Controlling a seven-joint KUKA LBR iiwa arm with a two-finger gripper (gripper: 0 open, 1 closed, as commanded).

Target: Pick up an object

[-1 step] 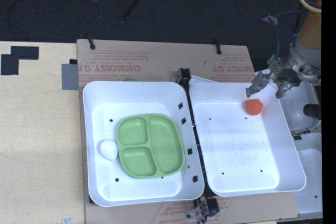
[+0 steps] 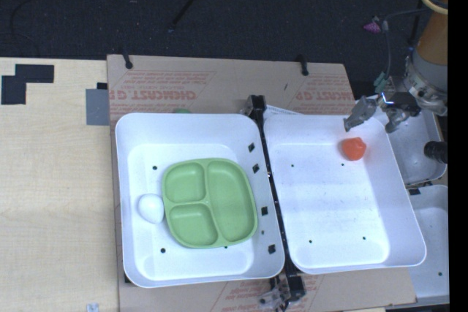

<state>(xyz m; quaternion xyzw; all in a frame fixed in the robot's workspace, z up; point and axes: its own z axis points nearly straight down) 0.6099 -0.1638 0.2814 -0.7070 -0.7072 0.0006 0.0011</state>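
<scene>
A small orange-red ball lies in the right bin, near its far right corner. My gripper hovers above that bin's far right rim, just up and right of the ball, its two grey fingers spread open with nothing between them. In the left bin a green three-compartment plate lies flat, and a white egg-shaped object rests against its left edge.
A black divider with clips runs between the two bins. Both bins sit on a cardboard sheet on the light wooden bench. The arm's grey wrist and orange band stand at the far right.
</scene>
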